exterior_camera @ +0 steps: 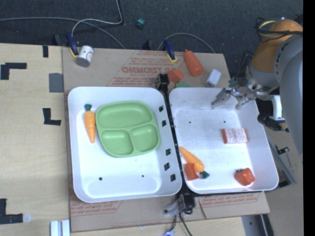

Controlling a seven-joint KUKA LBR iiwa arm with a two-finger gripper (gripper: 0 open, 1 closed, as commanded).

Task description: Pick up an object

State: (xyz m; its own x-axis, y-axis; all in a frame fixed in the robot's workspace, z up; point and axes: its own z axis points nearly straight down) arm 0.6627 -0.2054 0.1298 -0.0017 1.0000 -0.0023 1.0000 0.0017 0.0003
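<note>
My gripper [227, 98] hangs over the back right part of the right bin [216, 107], its fingers spread apart with nothing between them. In that bin lie a red and white packet [234, 135], an orange carrot [191, 157] with a small red block [191, 171] beside it, and a red pepper-like toy [244, 176] at the front right. The packet lies below the gripper in the view, apart from it.
The left bin [78, 146] holds a green divided plate [128, 128] and a second carrot [90, 123] at its left. Behind the bins on the cardboard lie an orange-red toy [193, 63], a small red piece [175, 75], a grey cube [214, 76] and a can [85, 55].
</note>
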